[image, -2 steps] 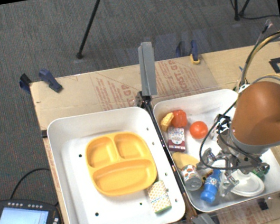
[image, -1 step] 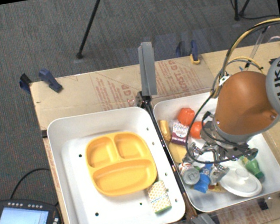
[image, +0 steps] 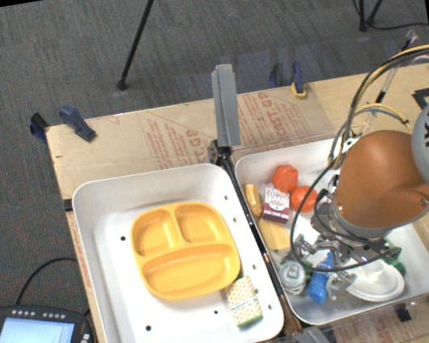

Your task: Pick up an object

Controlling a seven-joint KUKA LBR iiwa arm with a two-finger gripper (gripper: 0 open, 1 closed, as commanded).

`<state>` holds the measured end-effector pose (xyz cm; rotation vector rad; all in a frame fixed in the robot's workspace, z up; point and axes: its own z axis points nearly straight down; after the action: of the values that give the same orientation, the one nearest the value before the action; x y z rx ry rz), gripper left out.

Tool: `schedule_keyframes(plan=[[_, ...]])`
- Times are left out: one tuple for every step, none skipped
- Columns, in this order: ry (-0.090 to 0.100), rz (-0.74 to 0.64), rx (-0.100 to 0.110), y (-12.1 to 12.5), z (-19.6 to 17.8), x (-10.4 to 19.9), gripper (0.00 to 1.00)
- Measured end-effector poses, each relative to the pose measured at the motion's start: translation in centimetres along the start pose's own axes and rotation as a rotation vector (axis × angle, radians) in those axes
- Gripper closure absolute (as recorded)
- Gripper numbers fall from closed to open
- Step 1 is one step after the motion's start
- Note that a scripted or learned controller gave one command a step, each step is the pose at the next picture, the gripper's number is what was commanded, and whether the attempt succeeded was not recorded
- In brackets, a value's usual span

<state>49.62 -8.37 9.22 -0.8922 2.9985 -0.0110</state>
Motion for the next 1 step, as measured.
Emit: schedule_keyframes(plan=[[-0.004,-0.136,-0.007,-0.71,0.06,1.26,0.00]])
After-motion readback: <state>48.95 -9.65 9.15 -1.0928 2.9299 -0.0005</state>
